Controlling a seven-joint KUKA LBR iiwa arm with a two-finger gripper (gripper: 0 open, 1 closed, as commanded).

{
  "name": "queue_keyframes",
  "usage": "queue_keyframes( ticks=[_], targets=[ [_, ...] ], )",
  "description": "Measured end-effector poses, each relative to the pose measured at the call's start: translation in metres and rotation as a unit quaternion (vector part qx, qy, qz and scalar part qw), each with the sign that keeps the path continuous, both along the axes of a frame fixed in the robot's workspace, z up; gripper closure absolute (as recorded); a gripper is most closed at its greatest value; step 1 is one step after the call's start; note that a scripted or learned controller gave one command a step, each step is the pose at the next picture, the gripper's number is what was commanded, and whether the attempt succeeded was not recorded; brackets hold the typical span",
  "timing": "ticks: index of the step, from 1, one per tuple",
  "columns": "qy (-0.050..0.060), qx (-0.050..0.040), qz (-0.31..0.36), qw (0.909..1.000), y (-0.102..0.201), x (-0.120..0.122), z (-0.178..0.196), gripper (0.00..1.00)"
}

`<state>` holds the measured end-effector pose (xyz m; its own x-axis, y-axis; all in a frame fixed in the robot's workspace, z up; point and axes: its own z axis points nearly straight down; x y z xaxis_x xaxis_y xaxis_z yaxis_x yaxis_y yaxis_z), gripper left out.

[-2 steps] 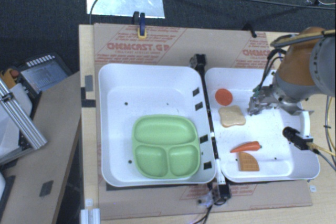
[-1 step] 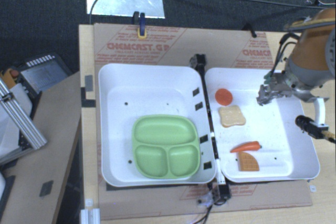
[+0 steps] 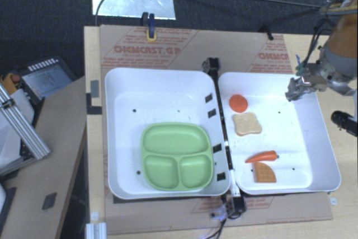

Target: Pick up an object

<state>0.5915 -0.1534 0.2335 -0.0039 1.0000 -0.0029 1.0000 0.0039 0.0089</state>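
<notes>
- I am watching the bench (image 3: 184, 42), which is bearing two white bins side by side; the left bin (image 3: 123, 120) is holding a green divided plate (image 3: 176, 155), the right bin (image 3: 319, 143) a scatter of small play-food pieces.
- The grey arm (image 3: 341, 59) is reaching in from the right, and its gripper (image 3: 295, 89) is hovering over the right bin's far right corner, well apart from every piece. At this size I cannot tell how wide the hand is standing, and I am seeing nothing in it.
- I am judging this as the approach step: no pick is yet made.
- The candidates are lying nearer the divider: a tan bread slice (image 3: 246, 123) mid-bin, a waffle-like square (image 3: 264, 174) at the near edge, a red carrot-shaped piece (image 3: 262, 157) just beside it, and a round red tomato slice (image 3: 239, 102) nearest the gripper.
- The next move, as I am reading it, is calling for a shift left over one piece, then a straight descent.
</notes>
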Motion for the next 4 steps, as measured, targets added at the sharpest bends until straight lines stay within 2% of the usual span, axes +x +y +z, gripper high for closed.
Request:
queue_keyframes(
  ticks=[1,4],
  targets=[
    [0.0,0.0001,0.0,1.0,0.0,-0.003,0.064,1.0],
    [0.004,0.0024,0.002,1.0,0.149,-0.007,0.052,1.0]
  ],
)
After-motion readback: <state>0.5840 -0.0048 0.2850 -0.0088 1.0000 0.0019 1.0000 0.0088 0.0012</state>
